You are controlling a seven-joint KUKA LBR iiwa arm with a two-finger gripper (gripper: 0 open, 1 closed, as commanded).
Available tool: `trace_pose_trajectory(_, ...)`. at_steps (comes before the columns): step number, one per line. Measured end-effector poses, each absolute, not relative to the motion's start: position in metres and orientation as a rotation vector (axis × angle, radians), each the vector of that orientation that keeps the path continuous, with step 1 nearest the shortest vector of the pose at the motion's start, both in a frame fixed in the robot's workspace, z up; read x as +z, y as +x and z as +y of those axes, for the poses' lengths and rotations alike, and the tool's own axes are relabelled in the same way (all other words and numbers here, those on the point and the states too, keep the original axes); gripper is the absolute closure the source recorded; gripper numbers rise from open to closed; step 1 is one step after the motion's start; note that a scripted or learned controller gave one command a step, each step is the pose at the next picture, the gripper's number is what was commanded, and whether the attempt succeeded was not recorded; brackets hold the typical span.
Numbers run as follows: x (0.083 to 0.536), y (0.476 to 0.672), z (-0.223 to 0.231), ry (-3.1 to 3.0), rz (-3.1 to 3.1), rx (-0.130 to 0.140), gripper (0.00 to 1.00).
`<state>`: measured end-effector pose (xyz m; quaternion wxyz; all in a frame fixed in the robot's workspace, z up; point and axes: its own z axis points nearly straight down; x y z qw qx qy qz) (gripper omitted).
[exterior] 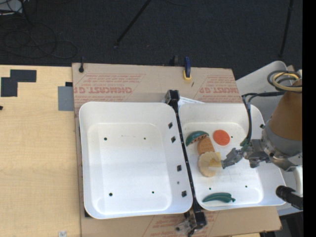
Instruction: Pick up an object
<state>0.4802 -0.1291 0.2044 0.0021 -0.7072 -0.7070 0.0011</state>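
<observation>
- The gripper point(228, 161) sits low in the right bin point(256, 191), reaching in from the right side of the camera view.
- Its dark fingertip end lies just beside the right edge of the tan block point(209, 163), touching it or nearly so.
- Finger spread cannot be told: the fingers are small and dark against the arm. Nothing is seen held between them.
- Judged step: approach or grasp attempt on the tan block. No object is lifted; the pick is not yet done.
- The tan block rests on the bin floor near the divider point(181, 152), just below a brown piece point(206, 144).
- A teal curved piece point(195, 137) lies against the brown piece on its upper left. An orange disc point(221, 137) lies just right of the brown piece.
- A green pod point(218, 198) lies apart from the others, near the front wall of the bin.
- The left bin point(89, 157) is not involved in this step.
- Next move calls for the fingers to straddle the tan block, then close, then raise straight up.
- Risk, as judged: the brown piece is close enough to be nudged, and a side contact may push the block toward the divider instead of seating it.
</observation>
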Motion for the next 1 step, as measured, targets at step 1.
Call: trace_pose_trajectory(1, 0.0828, 0.5151, -0.092, -2.22, -2.224, 0.0, 0.0)
